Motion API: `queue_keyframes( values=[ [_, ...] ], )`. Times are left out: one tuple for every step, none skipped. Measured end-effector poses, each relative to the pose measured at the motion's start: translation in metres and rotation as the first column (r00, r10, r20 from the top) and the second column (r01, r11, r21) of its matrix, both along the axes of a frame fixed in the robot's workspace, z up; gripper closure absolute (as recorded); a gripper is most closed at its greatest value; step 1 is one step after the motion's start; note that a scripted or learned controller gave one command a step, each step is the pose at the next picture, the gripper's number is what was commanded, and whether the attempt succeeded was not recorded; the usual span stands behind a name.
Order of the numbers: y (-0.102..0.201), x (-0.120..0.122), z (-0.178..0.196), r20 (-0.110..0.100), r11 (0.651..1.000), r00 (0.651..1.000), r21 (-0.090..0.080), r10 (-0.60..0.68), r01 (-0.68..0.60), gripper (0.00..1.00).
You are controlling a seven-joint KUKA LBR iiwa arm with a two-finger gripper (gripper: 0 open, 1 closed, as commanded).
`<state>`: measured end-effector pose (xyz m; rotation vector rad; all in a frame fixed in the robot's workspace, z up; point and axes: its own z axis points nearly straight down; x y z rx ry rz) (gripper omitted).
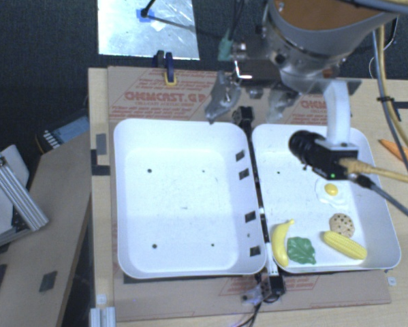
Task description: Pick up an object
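- At the far left stands a ribbed aluminium rail (13, 189), pale and metallic, beside a tan board.
- Behind the bins a crinkled sheet of foil (148, 19) lies flat on the dark cloth, shiny and creased, with a small blue mark on it.
- The left bin (122, 203) is a shallow white plastic tray with rounded corners and a smooth, slightly speckled floor.
- Under both bins lies brown cardboard (156, 95) printed with red letters.
- The gripper (248, 107) hangs above the far rim where the two bins meet; its two grey metal fingers (221, 101) point down and stand apart, with nothing between them.
- The right bin (384, 230) is the same white plastic, and all the objects lie toward its near side, well apart from the gripper.
- A curved yellow banana (280, 242) rests at the near left corner, touching a flat, lumpy green leaf-shaped piece (301, 251).
- A fried egg (332, 191), white with a round yellow yolk, lies nearer the middle.
- A round, speckled tan cookie (341, 223) sits just above a yellow corn cob (344, 245) with a bumpy surface.
- A black cylindrical camera (316, 152) on a white bracket overhangs this bin.
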<state>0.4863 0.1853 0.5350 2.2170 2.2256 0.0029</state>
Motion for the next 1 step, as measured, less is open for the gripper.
queue_keyframes(
  values=[
    [0.0041,-0.0031,-0.3739,-0.017,1.0,1.0,-0.007,-0.004,0.004,0.0]
  ],
)
